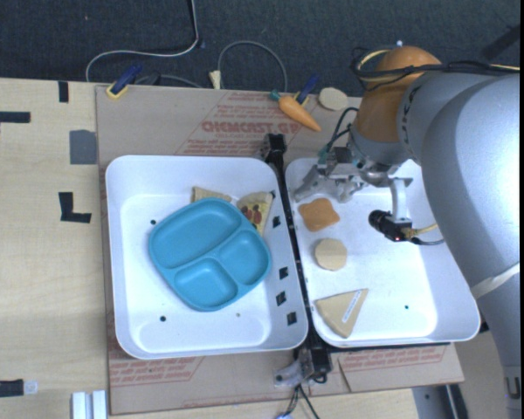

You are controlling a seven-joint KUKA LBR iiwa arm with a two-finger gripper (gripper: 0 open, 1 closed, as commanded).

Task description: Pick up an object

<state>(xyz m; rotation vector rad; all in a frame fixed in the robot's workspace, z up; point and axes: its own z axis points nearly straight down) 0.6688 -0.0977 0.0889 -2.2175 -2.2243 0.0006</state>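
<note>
My gripper (pixel 328 185) hangs over the far left part of the right bin (pixel 419 321), pointing down, open, with nothing between its fingers. Just below it lies a brown toast piece (pixel 319 214), apart from the fingertips. A round beige biscuit (pixel 330 254) sits nearer the front, and a pale sandwich wedge (pixel 341 311) lies at the front of that bin. The left bin (pixel 131 260) holds a blue divided plate (pixel 210 253) with a pizza slice (pixel 257 208) and a tan piece (pixel 206 195) tucked at its far edge.
An orange carrot (pixel 297 112) and a small beige round item (pixel 334 99) lie on the cardboard behind the bins. A black part of the arm with a cable (pixel 393 225) hangs over the right bin. The arm's grey body (pixel 472 164) covers the right side.
</note>
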